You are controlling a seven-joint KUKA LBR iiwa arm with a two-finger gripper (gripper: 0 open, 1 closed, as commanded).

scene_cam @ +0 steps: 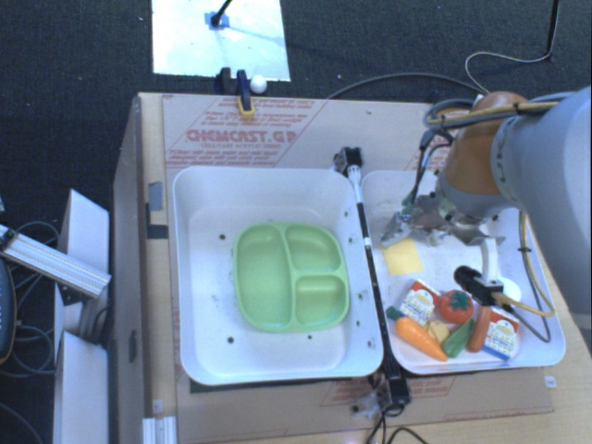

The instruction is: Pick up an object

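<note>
1. The gripper (412, 225) sits low in the far-left part of the right bin (481, 366), just above the yellow slice (403, 258). Whether it is released or clenched, I cannot tell, because wrist hardware covers it. Nothing is visibly held.
2. The likely task thing is the yellow slice. It lies flat on the bin floor, close to the dividing wall and a little apart from the other food. It is nearest the tool, so it is the probable target.
3. Lying flat, the slice offers only thin edges, so the grasp probably needs a straight-down approach. It could slip out.
4. The rest is packed toward the near side: a carrot (421, 338), a tomato (455, 305), a green vegetable (457, 339), a sausage (480, 329) and two small cartons (418, 302) (500, 336). They mostly touch, so they are harder to separate than the slice.
5. The left bin (203, 276) holds a green divided tray (291, 276), flat at its middle and well apart from the gripper.
6. In the way: the black strip (365, 239) between the bins runs just beside the slice, and the arm (546, 165) hides the bin's far right.
</note>
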